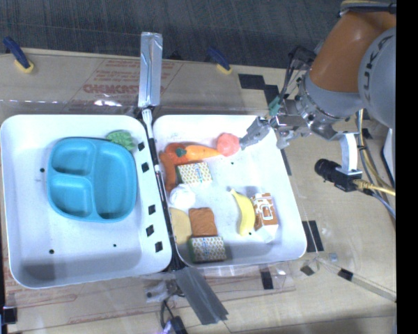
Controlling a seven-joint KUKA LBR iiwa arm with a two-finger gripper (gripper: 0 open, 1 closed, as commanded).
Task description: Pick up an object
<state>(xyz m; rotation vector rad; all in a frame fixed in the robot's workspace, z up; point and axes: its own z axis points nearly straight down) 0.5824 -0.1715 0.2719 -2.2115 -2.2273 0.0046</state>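
Two white bins side by side on the surface (348, 235). Left bin (28, 256) carrying a blue divided plate (93, 178), a green lumpy thing (124, 140) at the plate's far right corner, partly tucked behind the plate rim. Right bin (282, 179) crowded: orange carrot-like piece (188, 151) along the far side, pink rounded object (228, 143) at its right end, patterned block (194, 173) just below the carrot, white round item (182, 196), brown slab (203, 221), another patterned block (207, 248) at the near wall, banana (244, 213), small orange-and-white carton (265, 210) touching the banana's right side. Pale disc at the bin's left, half covered by the slab, hard to identify. Tool (252, 136) slanting in from the right, tip just beside the pink object; contact unclear. Fingers too small and blurred, so cannot tell how far open, nothing seen between them. Arm (348, 54) cut off at the right and top.
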